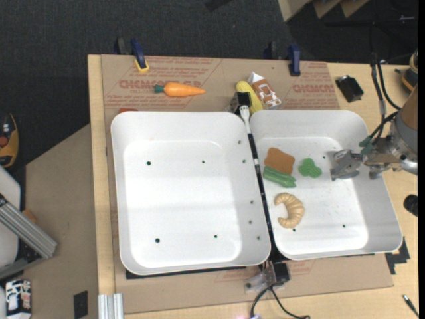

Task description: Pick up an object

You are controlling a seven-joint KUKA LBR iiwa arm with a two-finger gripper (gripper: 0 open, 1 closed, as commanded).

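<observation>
In the right bin [345,238] lie a brown toast-like block [279,159], a green pea pod [279,177], a green broccoli-like piece [309,169] and a tan croissant [290,209]. My gripper [340,165] reaches in from the right over this bin. It sits just right of the broccoli piece, a small gap away. Nothing shows between its fingers.
The left bin [133,244] lies beside the right one. Behind the bins on the cardboard lie an orange carrot [179,90], a yellow banana [244,93] and a small carton [265,93]. Blue clamps [140,56] hold the back edge. Cables hang at the right.
</observation>
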